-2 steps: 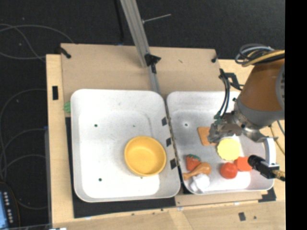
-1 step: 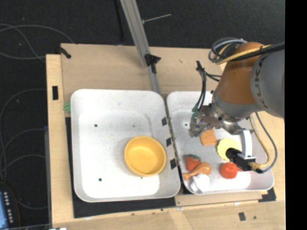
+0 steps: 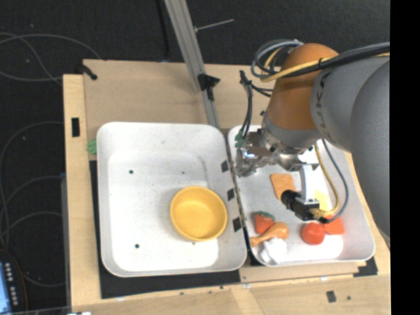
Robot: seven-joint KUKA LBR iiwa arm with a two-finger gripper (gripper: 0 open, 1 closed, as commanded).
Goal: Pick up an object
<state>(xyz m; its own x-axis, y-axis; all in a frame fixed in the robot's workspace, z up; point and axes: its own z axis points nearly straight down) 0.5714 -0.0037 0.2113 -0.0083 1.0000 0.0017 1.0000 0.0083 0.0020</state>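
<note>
Bench point(image 3: 144, 90) of tan board carries two shallow white bins side by side, seen from above at a slant. The left bin point(image 3: 131, 149) holds a yellow bowl point(image 3: 198, 213), upright, sitting toward its lower right part, near the wall shared with the neighbour. The right bin point(image 3: 357, 238) holds a cluster of small things along its near side: an orange carrot-like piece point(image 3: 264, 222) with a bit of green at its top, a tan elongated piece point(image 3: 275, 231) lying just beside and partly under it, a white object point(image 3: 274, 249) at the bin's lower edge touching that tan piece, a red ball point(image 3: 313, 233) further right, and an orange-red piece point(image 3: 335, 226) just beside the ball. A flat orange piece point(image 3: 282, 182) lies higher up in the bin, near a black part of the tool. The arm point(image 3: 348, 104), grey with an orange band, reaches in from the right and hangs over the upper left part of the right bin. The gripper point(image 3: 246, 163) sits close to the wall between the two bins, well apart from the cluster below; whether its pincer is apart or together cannot be told from this angle, and nothing is seen between them. A slanted metal rail point(image 3: 187, 38) crosses the bench behind the bins.
</note>
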